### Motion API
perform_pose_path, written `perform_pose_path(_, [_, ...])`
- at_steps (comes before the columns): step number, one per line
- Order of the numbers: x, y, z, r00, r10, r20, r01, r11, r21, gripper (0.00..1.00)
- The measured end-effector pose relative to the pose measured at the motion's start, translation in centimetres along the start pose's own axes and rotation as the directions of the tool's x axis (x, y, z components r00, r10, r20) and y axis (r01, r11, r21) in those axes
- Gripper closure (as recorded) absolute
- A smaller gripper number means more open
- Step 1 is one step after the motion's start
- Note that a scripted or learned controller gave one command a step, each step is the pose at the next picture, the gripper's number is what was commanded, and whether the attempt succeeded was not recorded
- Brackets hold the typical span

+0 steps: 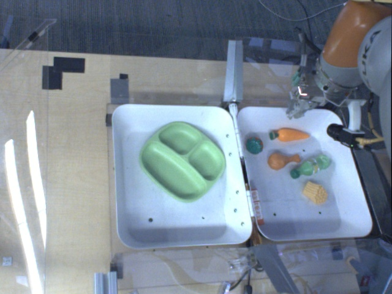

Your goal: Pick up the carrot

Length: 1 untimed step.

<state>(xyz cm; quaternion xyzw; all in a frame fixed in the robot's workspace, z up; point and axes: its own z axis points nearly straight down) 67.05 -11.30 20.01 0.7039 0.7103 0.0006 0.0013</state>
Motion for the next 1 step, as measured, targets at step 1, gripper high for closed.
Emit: perform_pose_path(1, [5.73, -2.49, 1.84, 0.984, 0.176, 0.000, -0.176, 0.984, 0.004, 1.00])
